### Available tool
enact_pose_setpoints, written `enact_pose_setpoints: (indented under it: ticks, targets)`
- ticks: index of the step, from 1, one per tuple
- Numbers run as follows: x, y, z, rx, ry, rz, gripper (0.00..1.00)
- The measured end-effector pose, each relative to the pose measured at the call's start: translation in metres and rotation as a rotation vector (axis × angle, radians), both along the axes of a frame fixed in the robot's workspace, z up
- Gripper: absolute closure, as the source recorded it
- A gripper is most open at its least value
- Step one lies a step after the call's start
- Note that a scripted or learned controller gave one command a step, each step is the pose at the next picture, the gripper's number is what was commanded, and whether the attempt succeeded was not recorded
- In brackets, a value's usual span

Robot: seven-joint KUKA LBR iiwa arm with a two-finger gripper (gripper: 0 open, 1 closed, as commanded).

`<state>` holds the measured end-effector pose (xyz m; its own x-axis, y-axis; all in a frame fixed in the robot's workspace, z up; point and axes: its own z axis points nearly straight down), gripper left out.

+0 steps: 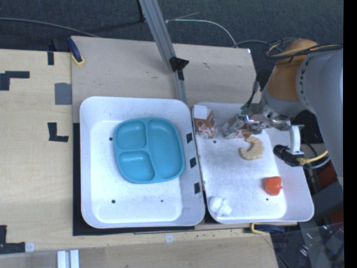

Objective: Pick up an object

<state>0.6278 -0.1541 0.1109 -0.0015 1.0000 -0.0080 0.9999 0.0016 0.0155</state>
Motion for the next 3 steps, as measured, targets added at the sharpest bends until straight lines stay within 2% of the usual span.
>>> enact_pose_setpoints:
  ticks: [1,2,3]
  targets:
    - [0.002,0.0,0.011,-0.002,-0.005,0.001,1.0]
    - [0.009,0.006,0.058,0.008,0.013,0.0,1.0]
    - [0.0,0.003,0.11,0.007,0.011,-0.001,1.0]
